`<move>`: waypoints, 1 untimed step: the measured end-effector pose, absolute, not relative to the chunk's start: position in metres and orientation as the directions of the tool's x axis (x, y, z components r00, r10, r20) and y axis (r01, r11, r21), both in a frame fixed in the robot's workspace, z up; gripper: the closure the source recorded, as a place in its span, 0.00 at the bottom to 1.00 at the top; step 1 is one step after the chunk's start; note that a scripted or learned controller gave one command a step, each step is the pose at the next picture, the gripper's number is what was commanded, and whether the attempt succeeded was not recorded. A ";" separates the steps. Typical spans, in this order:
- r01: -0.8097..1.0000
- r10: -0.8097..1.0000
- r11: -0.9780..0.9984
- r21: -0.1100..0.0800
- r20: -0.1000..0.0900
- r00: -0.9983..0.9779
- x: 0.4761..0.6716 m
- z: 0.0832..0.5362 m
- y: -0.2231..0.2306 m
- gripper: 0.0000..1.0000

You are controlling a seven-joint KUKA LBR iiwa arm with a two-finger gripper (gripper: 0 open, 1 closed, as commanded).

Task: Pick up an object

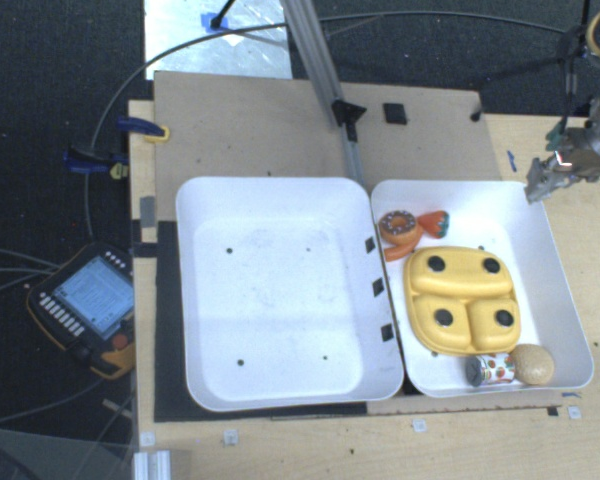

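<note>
The right bin (555,258) holds a large yellow moulded piece (463,299) with four dark holes. Behind it lie a small doughnut-like toy (397,226) and an orange-red toy (432,224). At the bin's front corner sit a tan ball (532,364) and a small patterned can (488,370). My gripper (548,176) hangs at the far right, above the right bin's back right corner, well clear of all the objects. Nothing is seen in its grasp.
The left bin (270,288) sits beside the right one on a brown board. A grey pole (315,48) slants in from the top. A teach pendant (85,303) and cables lie on the floor at left.
</note>
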State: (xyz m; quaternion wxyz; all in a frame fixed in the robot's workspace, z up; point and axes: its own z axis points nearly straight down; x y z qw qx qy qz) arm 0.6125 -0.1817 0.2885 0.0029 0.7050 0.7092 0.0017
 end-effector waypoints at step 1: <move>1.000 1.000 0.010 0.003 0.001 -0.010 0.626 0.277 -0.129 1.00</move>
